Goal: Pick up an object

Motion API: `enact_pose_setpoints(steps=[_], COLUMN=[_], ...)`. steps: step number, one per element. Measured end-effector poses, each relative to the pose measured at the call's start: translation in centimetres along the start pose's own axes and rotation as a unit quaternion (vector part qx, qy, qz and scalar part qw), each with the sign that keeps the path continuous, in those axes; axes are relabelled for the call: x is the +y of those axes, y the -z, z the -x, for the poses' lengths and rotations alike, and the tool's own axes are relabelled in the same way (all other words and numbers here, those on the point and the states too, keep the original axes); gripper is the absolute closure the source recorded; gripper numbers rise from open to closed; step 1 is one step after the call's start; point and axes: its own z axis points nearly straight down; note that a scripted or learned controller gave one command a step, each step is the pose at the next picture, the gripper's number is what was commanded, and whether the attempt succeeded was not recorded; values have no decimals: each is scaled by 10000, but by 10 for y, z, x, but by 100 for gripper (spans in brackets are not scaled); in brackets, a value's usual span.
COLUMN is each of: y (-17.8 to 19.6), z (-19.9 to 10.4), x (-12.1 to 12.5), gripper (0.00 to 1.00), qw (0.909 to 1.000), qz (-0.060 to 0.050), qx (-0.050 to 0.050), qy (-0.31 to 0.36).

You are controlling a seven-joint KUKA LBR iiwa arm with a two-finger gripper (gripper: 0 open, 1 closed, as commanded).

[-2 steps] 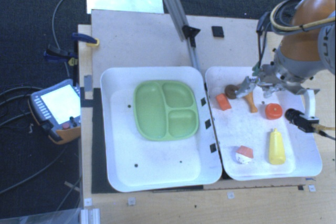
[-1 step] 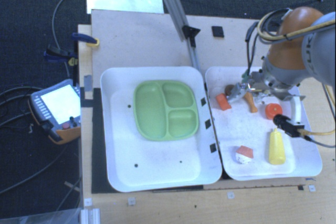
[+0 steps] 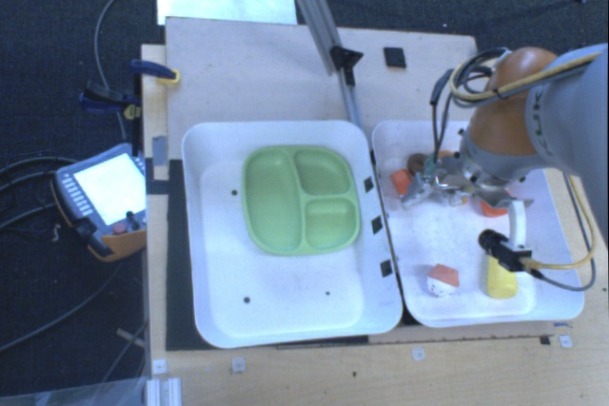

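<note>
Two white bins sit on my counter (image 3: 285, 62). My claw (image 3: 428, 181), grip state unclear, hovers in the right bin (image 3: 561, 299) beside orange pieces (image 3: 402, 182); green divided plate (image 3: 301, 200) occupies the left bin (image 3: 285, 309).

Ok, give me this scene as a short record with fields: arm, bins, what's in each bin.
arm: grey, orange band, reaching from the right over the right bin
end effector: low over the right bin's upper part, beside an orange piece
left bin: green divided plate
right bin: yellow object, small orange and white object, orange piece
grasp: cannot tell
</note>
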Motion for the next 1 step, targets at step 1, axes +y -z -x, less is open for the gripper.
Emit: enact_pose_setpoints(steps=[1], y=[13], z=[0], x=[1], gripper=[100], qw=[10000], qz=[20], qx=[-3], qy=[-3])
